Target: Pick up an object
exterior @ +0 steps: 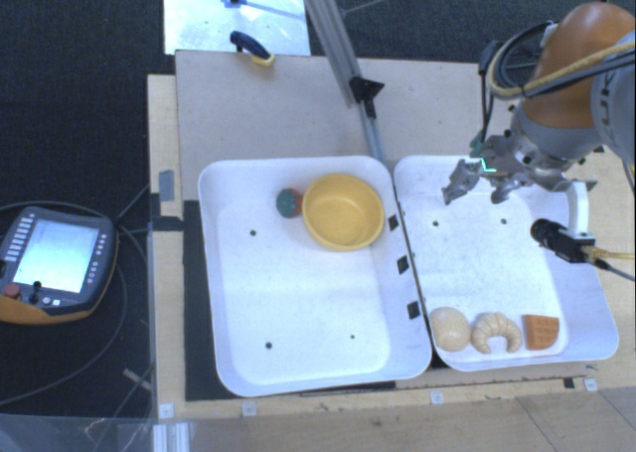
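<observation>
- The grey two-finger gripper (479,189) is seen above the far end of the right white bin (497,261), fingers spread, nothing between them.
- Three pieces lie along that bin's near wall: a pale rounded bread roll (448,328), a curled tan croissant (496,332) and an orange wedge (541,331).
- The roll is judged light, probably rigid and smooth; it is best pinched across its middle.
- The near wall crowds those pieces; open floor is left mid-bin.
- A yellow round bowl (343,212) and a small green ball (288,203) sit in the left white bin (298,341).

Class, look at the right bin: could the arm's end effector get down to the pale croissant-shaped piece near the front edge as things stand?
Probably yes. The end effector is over the same right-hand white bin, and bare floor lies between. The pale croissant-shaped piece sits tight between a cream egg-shaped item and an orange wedge, which might crowd it.
</observation>
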